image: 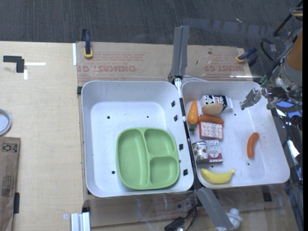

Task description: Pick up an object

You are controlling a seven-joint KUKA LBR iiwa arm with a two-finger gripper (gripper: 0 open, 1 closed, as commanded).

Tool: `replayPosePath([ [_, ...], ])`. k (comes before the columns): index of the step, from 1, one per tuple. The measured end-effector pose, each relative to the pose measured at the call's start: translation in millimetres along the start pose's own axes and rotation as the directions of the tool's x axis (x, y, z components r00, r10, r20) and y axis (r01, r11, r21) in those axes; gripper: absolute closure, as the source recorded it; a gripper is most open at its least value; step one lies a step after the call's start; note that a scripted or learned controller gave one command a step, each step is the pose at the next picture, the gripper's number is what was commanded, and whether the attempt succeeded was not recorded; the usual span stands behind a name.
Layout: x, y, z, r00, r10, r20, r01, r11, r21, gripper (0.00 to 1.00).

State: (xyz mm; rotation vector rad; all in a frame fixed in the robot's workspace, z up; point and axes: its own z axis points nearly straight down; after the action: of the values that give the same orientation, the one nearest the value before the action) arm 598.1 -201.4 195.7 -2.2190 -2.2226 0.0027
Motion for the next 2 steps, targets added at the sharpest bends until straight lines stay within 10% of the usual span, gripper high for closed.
replayPosePath([
  [1,-13.9,-53.9,96.3,0.998,-0.07,-0.012,0.07,0.998,0.005,0.0],
  [2,-16.2,-52.7,85.8,0.998,-0.066,-0.005,0.066,0.998,0.0,1.0],
])
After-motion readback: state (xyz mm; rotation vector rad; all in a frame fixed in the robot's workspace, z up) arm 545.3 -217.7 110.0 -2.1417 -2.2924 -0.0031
